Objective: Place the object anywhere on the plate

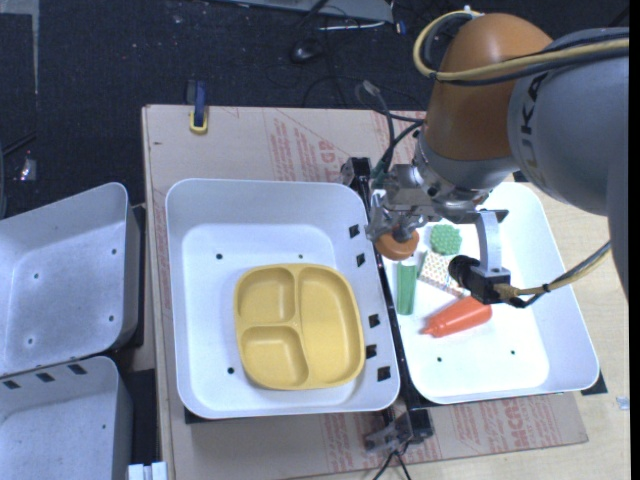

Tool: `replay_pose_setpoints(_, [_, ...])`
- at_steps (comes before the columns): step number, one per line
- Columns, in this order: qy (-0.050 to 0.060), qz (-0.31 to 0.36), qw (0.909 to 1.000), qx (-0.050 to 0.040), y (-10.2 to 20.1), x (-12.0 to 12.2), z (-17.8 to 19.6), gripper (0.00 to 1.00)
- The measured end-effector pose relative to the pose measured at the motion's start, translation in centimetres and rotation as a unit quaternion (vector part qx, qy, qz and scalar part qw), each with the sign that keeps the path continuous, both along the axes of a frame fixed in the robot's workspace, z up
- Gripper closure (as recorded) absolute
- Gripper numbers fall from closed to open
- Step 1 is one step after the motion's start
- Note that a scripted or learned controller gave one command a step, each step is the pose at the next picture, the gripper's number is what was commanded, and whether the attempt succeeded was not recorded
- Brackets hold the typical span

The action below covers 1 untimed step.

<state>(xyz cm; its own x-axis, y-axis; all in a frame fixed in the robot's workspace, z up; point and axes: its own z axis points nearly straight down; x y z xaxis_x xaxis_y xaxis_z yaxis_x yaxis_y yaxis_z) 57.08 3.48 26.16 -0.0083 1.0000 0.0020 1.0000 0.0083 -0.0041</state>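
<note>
Hand (398, 230) hovers over the toys, probably choosing one; grip state can't be told. Plate (298, 325) waits off to its side.

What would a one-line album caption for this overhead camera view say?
Robot arm reaching into the right bin above toy vegetables, a yellow divided plate waiting in the left bin.

A yellow plate (299, 326) is sitting in a white bin (200, 218). An orange carrot (458, 317), a green stick (406, 283) and a green dotted piece (445, 238) are lying in the other white bin (520, 363).
</note>
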Motion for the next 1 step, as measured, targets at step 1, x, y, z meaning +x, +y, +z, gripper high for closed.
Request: replay_pose_setpoints(1, [0.0, 0.0, 1.0, -0.0006, 5.11, -0.87, -2.57, 1.0])
